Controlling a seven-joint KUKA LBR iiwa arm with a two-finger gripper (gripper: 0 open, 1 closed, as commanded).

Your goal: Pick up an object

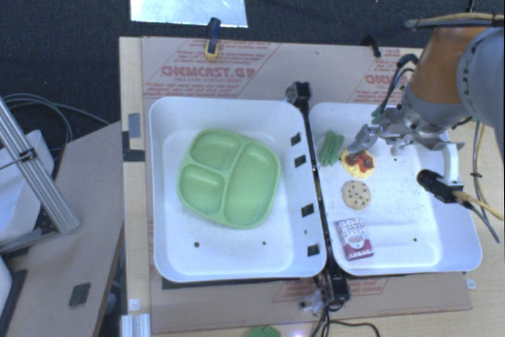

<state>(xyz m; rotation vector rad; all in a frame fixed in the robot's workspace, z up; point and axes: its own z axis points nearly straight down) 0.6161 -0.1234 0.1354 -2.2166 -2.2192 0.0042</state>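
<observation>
From my seat the jaws (365, 140) sit just above the yellow-red toy (357, 162). Can't tell if they're spread.

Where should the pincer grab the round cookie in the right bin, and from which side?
Take the cookie across its rim, straight down from above. It lies flat on the bin floor, apart from the red packet, so its edges look reachable.

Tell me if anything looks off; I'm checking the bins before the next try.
Nothing stands out. The green plate lies flat in the left bin; the cookie, red carton and green pods lie apart in the right bin.
</observation>
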